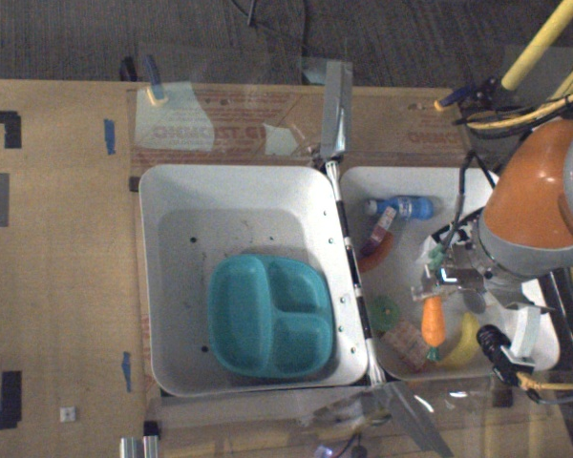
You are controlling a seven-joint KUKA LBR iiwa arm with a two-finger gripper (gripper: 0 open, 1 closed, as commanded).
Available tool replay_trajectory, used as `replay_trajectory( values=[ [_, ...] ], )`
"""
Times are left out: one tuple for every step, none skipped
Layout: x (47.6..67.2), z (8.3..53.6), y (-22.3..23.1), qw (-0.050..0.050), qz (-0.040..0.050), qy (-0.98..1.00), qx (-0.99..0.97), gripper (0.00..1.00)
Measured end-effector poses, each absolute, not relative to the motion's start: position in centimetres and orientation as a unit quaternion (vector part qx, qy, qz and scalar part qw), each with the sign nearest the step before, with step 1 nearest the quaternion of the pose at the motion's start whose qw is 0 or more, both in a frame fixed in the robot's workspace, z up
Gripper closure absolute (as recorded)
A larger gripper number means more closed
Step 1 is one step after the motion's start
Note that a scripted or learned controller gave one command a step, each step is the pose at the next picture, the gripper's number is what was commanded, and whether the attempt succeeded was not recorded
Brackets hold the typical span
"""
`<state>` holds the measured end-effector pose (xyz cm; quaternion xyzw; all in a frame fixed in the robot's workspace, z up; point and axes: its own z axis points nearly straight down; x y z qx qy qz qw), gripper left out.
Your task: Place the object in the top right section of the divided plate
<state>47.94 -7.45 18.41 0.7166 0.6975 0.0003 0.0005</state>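
Note:
A teal divided plate (267, 317) lies in the left bin (172, 208), with one long section on its left and two smaller ones on its right. My gripper (446, 281) hangs over the right bin (411, 184), under the orange wrist band. An orange carrot (433, 325) lies just below the gripper, beside a yellow banana (464, 342). The arm's body hides the gripper's tips.
The right bin also holds a blue bottle (404, 207), a dark red object (377, 241), a small green piece (385, 310) and a brown block (406, 342). A metal divider (349, 256) separates the bins. Cables and a yellow pole (544, 36) stand at the upper right.

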Motion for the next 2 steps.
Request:
replay_trajectory(
  values=[
    [47.9,18.4,0.0,-0.001,-0.0003,0.803,0.595,1.00],
    [48.9,18.4,6.1,0.001,0.0004,0.843,0.538,1.00]
  ],
)
